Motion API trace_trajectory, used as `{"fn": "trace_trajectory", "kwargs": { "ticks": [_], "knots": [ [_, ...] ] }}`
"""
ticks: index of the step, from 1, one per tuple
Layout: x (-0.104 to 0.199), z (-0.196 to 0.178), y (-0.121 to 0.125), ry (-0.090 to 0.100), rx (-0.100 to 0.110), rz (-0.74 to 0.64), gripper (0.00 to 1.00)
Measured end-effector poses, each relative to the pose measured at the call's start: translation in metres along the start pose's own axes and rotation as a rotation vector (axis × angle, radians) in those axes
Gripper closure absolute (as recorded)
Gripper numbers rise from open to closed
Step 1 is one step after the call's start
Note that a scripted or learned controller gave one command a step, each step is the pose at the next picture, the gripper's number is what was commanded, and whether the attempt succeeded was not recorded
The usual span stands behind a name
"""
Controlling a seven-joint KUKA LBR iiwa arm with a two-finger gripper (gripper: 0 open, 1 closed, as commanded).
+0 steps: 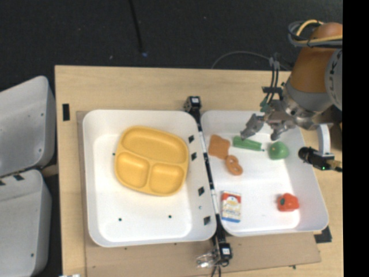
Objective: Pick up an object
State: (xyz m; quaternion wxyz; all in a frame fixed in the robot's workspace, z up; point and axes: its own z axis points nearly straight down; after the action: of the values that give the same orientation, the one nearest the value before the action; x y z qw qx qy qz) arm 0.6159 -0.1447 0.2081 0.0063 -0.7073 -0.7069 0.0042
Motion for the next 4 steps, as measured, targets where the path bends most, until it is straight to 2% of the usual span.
{"fn": "trace_trajectory", "kwargs": {
  "ticks": [1,2,3,4],
  "knots": [
    [0.0,-0.007,0.002,-0.002,-0.012,-0.003,0.0],
    [-0.003,0.06,0.001,-0.004,-0.005,0.0,0.0],
    [-0.005,0.113,0.001,-0.004,-0.009,0.002,0.0],
    [-0.005,0.103,0.002,-0.003,-0.009,0.003,1.0]
  ]
}}
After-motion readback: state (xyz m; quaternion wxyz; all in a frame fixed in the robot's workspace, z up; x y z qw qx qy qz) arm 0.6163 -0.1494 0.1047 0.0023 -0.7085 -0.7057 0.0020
